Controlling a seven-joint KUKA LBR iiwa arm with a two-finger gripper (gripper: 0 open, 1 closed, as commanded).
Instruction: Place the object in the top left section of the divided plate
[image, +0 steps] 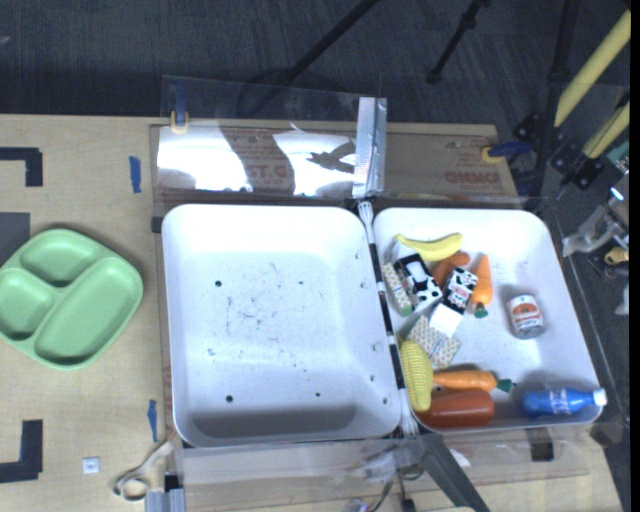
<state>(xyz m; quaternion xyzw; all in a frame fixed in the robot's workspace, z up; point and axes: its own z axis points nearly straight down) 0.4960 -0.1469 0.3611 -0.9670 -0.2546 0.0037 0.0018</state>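
Here, a wooden desk bearing two white bins side by side: left bin, then right bin. Well left of both, flat on the desk, a green divided plate. Heaped in the right bin, mostly against its left wall: blue bottle, corn cob, banana, small can.

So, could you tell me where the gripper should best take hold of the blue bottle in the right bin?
Probably across the blue bottle's blue body, coming straight down: it lies on its side near the right bin's front wall, cap toward the right, with nothing touching it.
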